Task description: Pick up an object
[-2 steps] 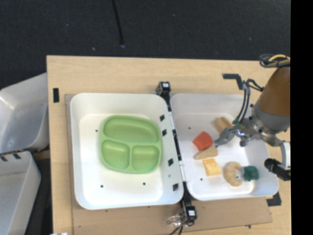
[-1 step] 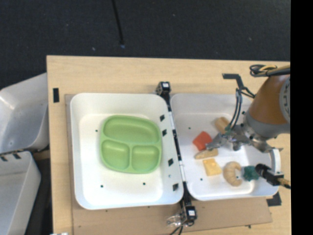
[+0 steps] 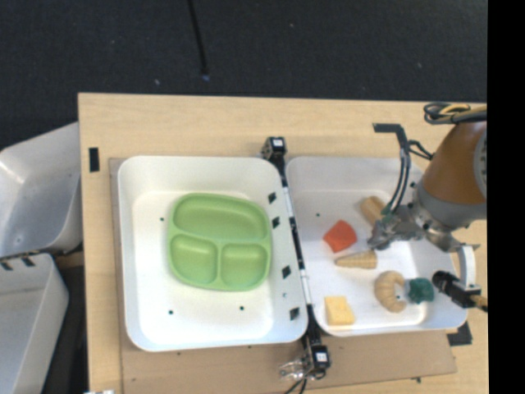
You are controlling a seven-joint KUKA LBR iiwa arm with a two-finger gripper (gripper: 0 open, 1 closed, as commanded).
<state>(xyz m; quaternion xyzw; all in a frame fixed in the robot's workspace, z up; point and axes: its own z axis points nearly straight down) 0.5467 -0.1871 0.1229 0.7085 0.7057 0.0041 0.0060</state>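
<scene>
The right bin (image 3: 328, 179) holds several small items: a red-orange block (image 3: 340, 236), a tan cone-shaped piece (image 3: 357, 260), a yellow block (image 3: 339, 310), a beige curled pastry-like piece (image 3: 390, 290), a teal piece (image 3: 421, 290) and a tan piece (image 3: 373, 208) near the arm. My gripper (image 3: 382, 235) hangs low over the right bin, just right of the red-orange block and above the cone. Nothing shows between its fingers, and they are too small and dark to read.
The left bin (image 3: 135, 302) contains a green divided plate (image 3: 220, 241). A clamp-lined divider (image 3: 291, 236) runs between the bins. The arm with its orange band (image 3: 455, 167) covers the right bin's far right side. A black cable (image 3: 400, 158) arcs over the bin's back.
</scene>
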